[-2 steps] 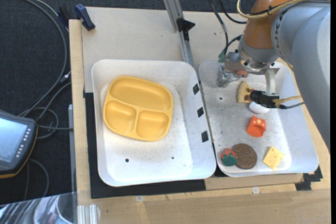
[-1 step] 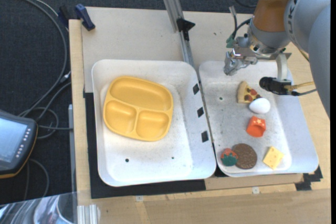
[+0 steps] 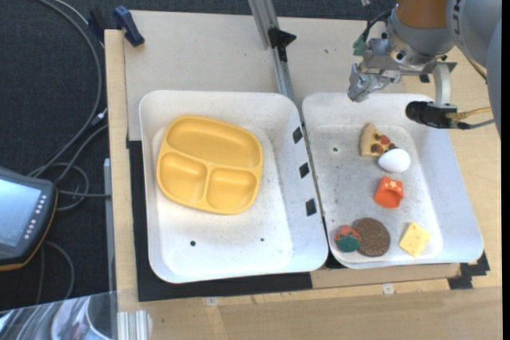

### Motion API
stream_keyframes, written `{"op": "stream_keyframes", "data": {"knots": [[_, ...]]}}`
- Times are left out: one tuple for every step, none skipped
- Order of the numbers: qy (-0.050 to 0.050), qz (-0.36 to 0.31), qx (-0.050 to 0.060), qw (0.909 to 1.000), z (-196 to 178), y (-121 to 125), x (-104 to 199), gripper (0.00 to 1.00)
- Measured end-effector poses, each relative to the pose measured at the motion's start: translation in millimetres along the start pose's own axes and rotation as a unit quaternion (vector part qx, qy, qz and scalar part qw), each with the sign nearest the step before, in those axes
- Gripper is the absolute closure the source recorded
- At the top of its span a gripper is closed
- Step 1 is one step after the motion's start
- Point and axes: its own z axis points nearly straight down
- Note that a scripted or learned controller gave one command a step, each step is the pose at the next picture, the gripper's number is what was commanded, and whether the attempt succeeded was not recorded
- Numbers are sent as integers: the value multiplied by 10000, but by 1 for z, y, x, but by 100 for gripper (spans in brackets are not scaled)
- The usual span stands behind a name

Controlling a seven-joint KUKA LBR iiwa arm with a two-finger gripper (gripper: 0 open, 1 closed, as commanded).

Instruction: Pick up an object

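above right bin (image 3: pixel 446 171) far rim: metal gripper (image 3: pixel 360 90), state unclear; smooth white egg (image 3: pixel 394 161) below.

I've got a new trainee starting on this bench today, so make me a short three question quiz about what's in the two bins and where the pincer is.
1. True or false: the yellow tray lies in the left bin.
2. Which item lies nearest the pincer: A) cheese wedge, B) pizza slice, C) brown cookie?
3. Fill in: the white egg touches the ____ slice.

Key: 1 true. 2 B. 3 pizza.
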Motion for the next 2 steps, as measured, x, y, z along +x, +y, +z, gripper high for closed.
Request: {"op": "stream_keyframes", "data": {"knots": [[-5, 1, -12, 10000, -62, 1, -7, 100], [11, -10, 56, 10000, -57, -25, 27, 100]]}}
